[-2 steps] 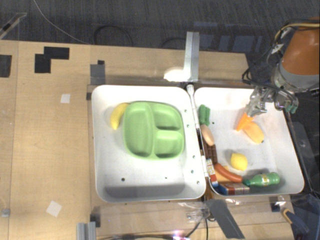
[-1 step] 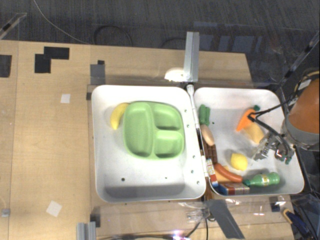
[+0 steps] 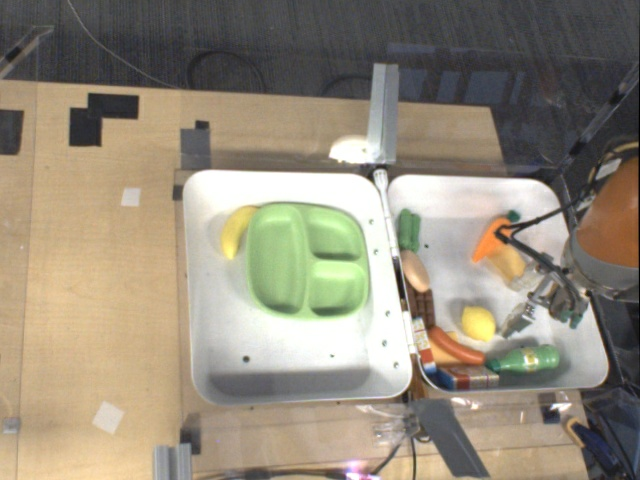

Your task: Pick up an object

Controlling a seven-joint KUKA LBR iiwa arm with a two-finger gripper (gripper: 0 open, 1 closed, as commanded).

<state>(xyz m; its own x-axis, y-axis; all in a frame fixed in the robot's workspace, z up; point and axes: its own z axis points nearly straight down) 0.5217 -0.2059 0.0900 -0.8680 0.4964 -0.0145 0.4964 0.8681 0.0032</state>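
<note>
Camera view | bins 2 [image 3: 200,368] | green tray 1 [image 3: 305,258] | banana 1 [image 3: 234,230] | lemon 1 [image 3: 478,322]

Arm [image 3: 610,233] cut off at right edge; banana [image 3: 235,232] perhaps half-hidden under green tray [image 3: 305,259].

- Left bin [image 3: 210,268]: green divided tray [image 3: 305,259] at centre; banana [image 3: 235,230] touching its 9 o'clock edge.
- Right bin [image 3: 450,193]: lemon [image 3: 478,322] at centre; green bottle [image 3: 524,360] at 5 o'clock; carrot [image 3: 491,239] at 1 o'clock.
- Gripper [image 3: 530,313]: just beside lemon, 3 o'clock side.
</note>
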